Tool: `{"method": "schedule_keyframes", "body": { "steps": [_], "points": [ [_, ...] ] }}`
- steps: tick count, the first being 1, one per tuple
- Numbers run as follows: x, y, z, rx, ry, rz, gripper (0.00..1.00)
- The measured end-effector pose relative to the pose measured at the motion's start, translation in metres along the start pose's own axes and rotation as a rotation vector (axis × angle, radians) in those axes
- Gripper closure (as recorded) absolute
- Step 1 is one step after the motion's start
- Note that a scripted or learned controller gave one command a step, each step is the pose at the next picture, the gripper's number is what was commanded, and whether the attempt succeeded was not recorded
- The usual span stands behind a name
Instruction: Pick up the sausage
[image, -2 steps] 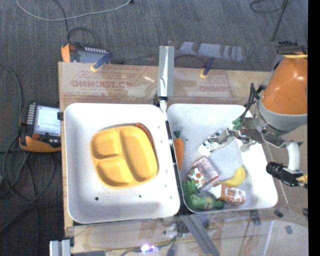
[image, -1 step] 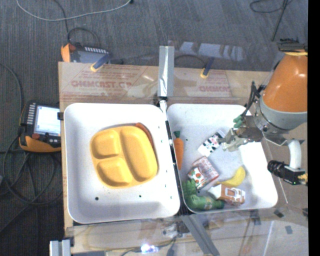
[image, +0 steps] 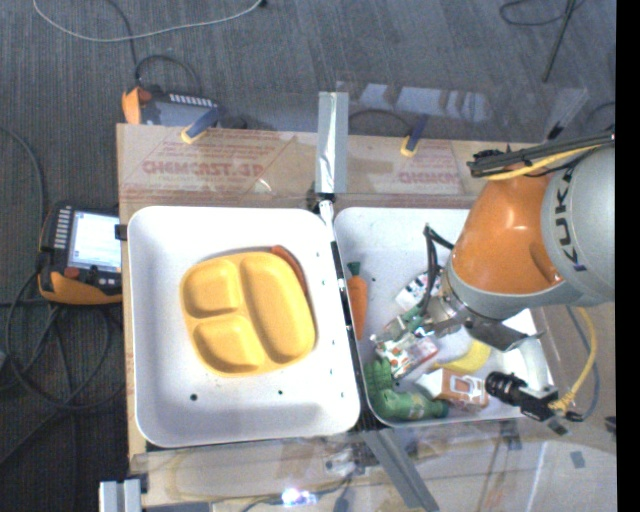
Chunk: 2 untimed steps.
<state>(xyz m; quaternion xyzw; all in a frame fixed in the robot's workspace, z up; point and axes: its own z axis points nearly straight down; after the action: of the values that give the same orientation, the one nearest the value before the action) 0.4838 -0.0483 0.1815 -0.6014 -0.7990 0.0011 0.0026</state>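
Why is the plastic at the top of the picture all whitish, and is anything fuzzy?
In the camera view, light glares off the clear sheet above the bins, washing it pale; the yellow tray is evenly lit with soft shadows in its compartments; the small things under the gripper look fuzzy and hard to tell apart.

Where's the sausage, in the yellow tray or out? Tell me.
Out: the sausage lies in the left bin, against the yellow tray, outside its rim.
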Motion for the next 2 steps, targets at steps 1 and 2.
{"method": "schedule_keyframes", "body": {
  "steps": [1, 2],
  "points": [
    [0.034, 0.092, -0.085, -0.001, -0.003, -0.007, 1.00],
    [0.057, 0.178, -0.136, -0.001, -0.006, -0.196, 1.00]
  ]
}}
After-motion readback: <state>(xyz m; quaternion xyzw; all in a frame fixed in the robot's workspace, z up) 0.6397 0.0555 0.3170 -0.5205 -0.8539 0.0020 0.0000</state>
